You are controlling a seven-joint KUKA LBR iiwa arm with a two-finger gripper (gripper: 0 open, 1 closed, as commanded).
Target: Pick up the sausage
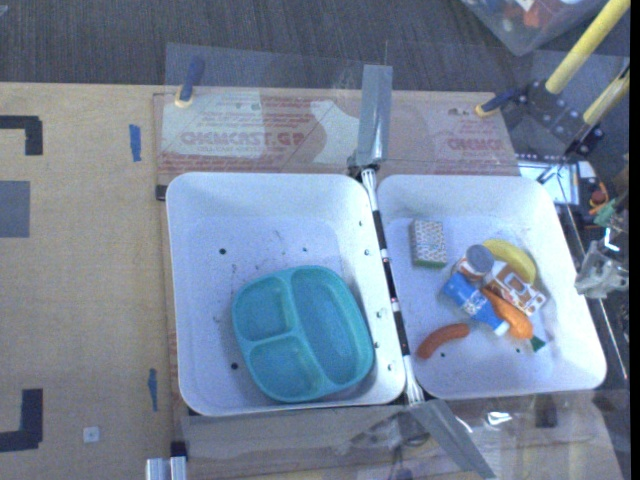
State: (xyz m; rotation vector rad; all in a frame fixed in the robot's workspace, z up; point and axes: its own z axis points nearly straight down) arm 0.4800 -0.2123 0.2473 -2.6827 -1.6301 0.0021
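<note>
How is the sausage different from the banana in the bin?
The sausage is reddish-orange; the banana is yellow. The sausage lies alone on bare bin floor near the front of the right bin, while the banana sits farther back, against the pile of other toys. The sausage looks slimmer than the banana. Both are curved and lie flat in the same bin.

Both bins smooth white plastic, kinda matt, left one speckled with dark scuffs. Teal tray plastic too, soft satin sheen, smooth. Sausage looks like glossy orange-red plastic. Banana smooth yellow plastic, slight shine. Sponge rough, textured top. Blue carton printed, looks like card or plastic, hard to tell. Bench matt wood, light grain. Clear sheet behind bins glossy, see-through plastic. Divider strip dull grey metal.
</note>
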